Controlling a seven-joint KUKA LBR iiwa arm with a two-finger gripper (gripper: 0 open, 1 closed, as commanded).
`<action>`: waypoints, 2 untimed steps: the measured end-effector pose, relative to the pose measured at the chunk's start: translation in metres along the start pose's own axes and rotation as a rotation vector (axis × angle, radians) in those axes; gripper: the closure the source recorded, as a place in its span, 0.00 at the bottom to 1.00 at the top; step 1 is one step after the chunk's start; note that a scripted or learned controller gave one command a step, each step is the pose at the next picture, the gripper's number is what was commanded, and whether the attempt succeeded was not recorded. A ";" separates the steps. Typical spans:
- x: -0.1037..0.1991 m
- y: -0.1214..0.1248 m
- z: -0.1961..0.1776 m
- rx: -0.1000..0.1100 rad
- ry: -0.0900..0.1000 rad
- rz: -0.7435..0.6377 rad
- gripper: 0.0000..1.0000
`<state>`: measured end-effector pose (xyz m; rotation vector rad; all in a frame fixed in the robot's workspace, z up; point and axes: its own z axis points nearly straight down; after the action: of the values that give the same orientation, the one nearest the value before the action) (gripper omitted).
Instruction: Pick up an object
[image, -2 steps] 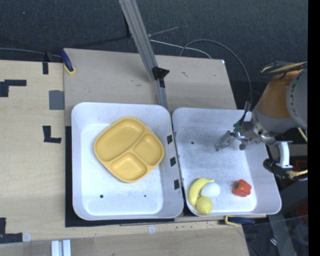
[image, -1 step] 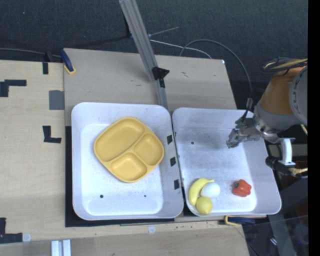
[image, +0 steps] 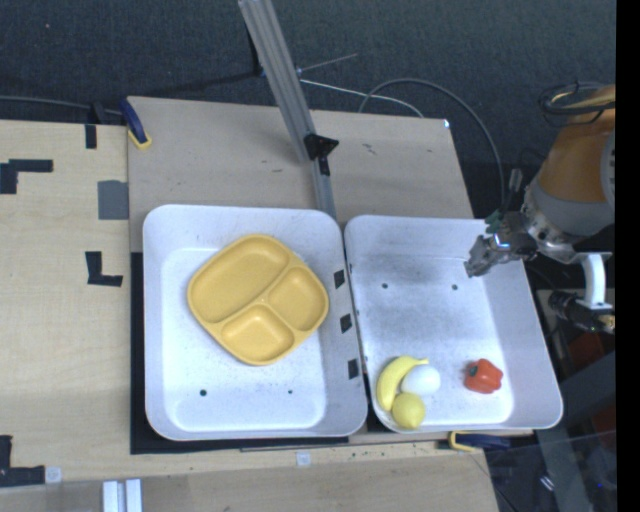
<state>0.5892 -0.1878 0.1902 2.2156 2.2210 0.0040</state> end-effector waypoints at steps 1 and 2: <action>0.001 0.001 -0.018 0.004 0.001 0.001 1.00; 0.056 0.007 -0.011 0.007 0.003 -0.004 1.00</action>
<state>0.5964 -0.1318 0.2010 2.2156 2.2303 -0.0002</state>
